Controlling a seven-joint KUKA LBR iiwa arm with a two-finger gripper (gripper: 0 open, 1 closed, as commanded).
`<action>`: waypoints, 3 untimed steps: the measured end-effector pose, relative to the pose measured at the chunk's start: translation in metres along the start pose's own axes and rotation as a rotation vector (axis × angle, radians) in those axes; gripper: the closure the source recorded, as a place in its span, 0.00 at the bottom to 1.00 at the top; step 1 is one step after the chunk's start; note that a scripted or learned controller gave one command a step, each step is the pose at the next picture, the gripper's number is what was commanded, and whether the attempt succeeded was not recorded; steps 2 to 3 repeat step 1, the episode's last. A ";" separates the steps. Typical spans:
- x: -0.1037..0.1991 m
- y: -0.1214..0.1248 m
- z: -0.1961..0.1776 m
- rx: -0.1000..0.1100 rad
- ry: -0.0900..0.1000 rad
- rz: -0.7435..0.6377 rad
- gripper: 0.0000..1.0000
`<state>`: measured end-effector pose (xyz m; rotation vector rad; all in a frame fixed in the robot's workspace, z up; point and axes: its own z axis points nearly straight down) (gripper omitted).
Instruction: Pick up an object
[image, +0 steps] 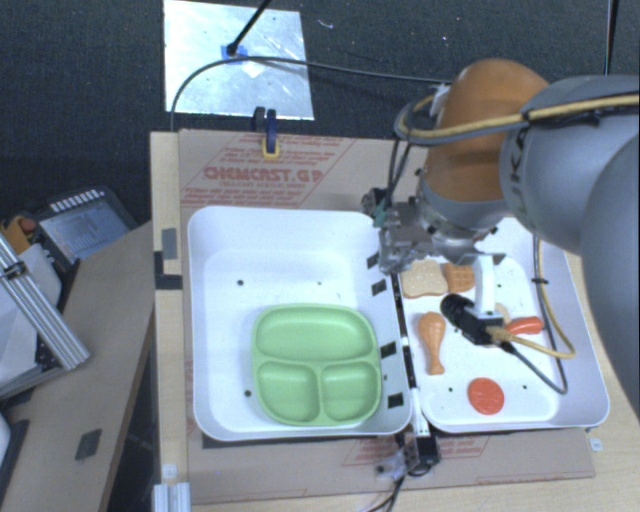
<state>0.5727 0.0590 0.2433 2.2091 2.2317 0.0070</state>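
Green divided plate (315, 365) fills the left bin's (200, 300) 6 o'clock half, with open floor toward 12. Gripper (398, 255), openness impossible to tell, hangs at the right bin's (575, 400) 10 o'clock edge, beside a bread slice (425, 280) and a drumstick (432, 340).

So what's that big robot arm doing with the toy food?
The robot arm is reaching in from the right to pick something up. Its pincer hangs over the right bin, close to the middle divider and right by the toy bread slice. I can't tell if it has grabbed anything. A toy drumstick and a red round piece lie in that bin too. A green divided plate sits in the left bin.
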 end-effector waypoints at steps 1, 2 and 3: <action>0.052 0.004 -0.002 0.001 -0.001 0.001 1.00; 0.052 0.004 -0.002 0.001 -0.001 0.001 1.00; 0.052 0.004 -0.002 0.001 -0.001 0.001 1.00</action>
